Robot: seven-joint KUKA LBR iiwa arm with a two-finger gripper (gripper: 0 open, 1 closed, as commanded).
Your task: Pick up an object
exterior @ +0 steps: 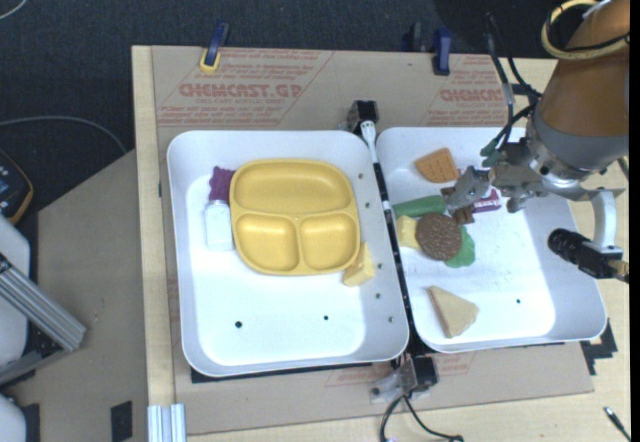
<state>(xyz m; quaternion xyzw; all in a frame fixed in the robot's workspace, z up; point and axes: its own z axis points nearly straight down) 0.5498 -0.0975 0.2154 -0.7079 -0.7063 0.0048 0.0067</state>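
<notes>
Hanging over the right bin, the gripper is seen just above the brown cookie; its grip cannot be told.

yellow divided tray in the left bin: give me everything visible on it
The yellow tray looks like matte molded plastic with rounded corners and three compartments: one wide across the far side, two smaller on the near side. It lies flat and upright in the far half of the left bin. A purple-and-white item sits against its left edge, and a pale yellow wedge touches its near right corner.
</notes>
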